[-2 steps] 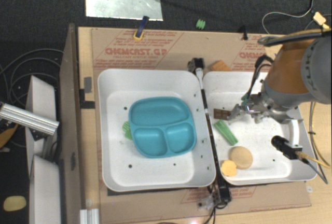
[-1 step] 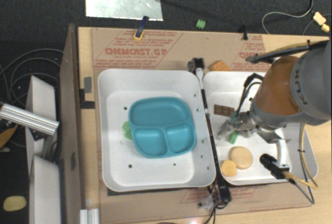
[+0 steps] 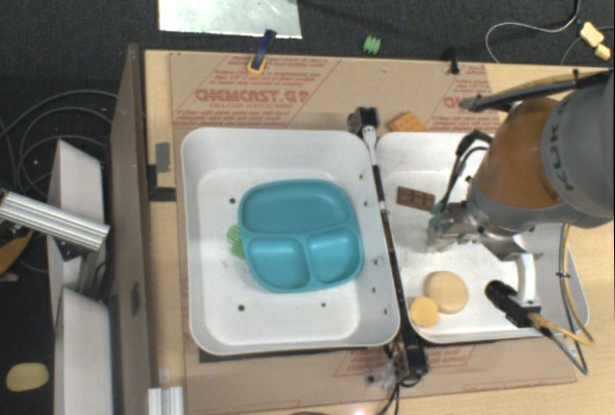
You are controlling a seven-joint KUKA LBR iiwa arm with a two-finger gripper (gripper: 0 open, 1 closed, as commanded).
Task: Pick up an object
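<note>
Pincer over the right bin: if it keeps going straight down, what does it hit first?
Probably the bare floor of the right shallow white bin. The pincer points down between the brown rectangular piece and the round beige piece; depth is unclear.

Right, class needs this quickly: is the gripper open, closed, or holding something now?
Gripper: cannot be told; it sits low in the right bin, near the brown block.

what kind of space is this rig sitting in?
Most likely a robotics lab test cell, not a kitchen. Two white bins, left and right, sit on a cardboard-lined bench, the grey and orange arm reaches in, and loose cables lie on the dark floor.
</note>
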